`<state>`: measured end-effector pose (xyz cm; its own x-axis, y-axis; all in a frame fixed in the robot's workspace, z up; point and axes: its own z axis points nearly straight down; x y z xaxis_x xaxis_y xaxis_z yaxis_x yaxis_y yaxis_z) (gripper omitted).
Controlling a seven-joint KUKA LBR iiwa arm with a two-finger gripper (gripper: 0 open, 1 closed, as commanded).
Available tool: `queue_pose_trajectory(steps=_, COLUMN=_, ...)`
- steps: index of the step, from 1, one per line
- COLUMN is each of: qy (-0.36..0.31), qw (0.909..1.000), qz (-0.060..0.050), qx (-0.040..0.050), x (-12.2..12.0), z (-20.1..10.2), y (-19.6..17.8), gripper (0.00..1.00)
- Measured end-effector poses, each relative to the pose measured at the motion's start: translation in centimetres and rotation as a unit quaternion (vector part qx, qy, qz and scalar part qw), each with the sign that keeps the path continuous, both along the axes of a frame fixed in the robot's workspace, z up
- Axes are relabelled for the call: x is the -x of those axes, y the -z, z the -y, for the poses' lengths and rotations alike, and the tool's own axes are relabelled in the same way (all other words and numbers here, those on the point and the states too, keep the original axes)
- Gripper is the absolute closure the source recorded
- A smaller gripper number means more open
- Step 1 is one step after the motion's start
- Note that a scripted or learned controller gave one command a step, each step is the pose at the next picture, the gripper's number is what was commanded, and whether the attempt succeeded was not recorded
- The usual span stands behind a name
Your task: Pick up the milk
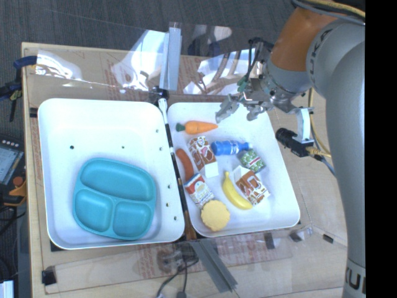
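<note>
White bin, milk below hand

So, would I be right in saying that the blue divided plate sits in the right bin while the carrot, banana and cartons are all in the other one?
Not quite: the camera view shows the blue divided plate in the left bin. The carrot, banana and cartons are in the right bin, as you meant by the other one.

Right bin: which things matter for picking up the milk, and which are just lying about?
Job: tool, above the right bin's far edge; small cartons, one presumably the milk, labels unreadable.
Lying about: carrot, blue bottle, sausage, banana, yellow round toy, blue plate.
</note>
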<state>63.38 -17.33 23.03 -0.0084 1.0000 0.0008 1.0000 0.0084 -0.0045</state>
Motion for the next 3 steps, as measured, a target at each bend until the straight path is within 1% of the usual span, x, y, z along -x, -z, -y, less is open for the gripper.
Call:
queue_pose_trajectory(steps=1, qy=0.05, qw=0.9988, qz=-0.001, qx=-0.0001, x=1.8, z=-3.1, y=10.3, gripper=0.0)
queue_pose_trajectory(steps=2, qy=0.082, qw=0.9967, qz=-0.001, qx=0.0004, x=6.0, z=-5.2, y=14.0, gripper=0.0)
queue_pose_trajectory(steps=3, qy=0.08, qw=0.9968, qz=0.003, qx=0.0014, x=5.7, z=-5.1, y=12.5, gripper=1.0)
